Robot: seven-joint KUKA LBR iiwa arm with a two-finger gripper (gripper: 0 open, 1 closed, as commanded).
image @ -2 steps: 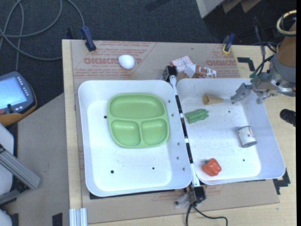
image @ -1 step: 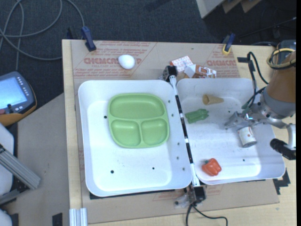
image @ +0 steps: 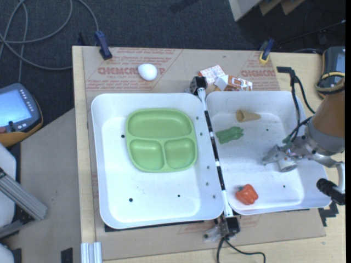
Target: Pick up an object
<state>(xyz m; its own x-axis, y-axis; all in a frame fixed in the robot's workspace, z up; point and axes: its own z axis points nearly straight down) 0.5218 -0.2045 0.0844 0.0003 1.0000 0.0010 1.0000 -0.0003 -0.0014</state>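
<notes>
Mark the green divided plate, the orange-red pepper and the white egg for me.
green divided plate (image: 162,139): camera view, on the ridge between its compartments.
orange-red pepper (image: 247,194): camera view, middle of its body.
white egg (image: 147,71): camera view, centre of the shell.

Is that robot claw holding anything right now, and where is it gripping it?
Nothing is held: the gripper sits low over bare floor in the right bin, apart from every object there.

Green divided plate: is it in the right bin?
No, the green divided plate lies in the left white bin.
</notes>
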